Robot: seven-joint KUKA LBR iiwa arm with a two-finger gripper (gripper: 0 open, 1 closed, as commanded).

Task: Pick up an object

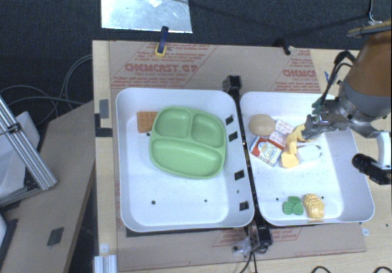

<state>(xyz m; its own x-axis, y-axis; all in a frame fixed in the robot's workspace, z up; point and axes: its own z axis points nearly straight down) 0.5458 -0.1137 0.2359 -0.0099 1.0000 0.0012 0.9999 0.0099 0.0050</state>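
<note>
The yellow toy (293, 144) lies in the right bin (343, 204), just left of and below the gripper (311, 125) (whose grip I cannot tell), its long axis running toward it.

Grey arm (361, 106) with orange band, dark cables, small metal claw (309, 126).

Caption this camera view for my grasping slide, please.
KUKA gripper poised over right bin by a yellow toy; green divided plate in left bin.
</note>
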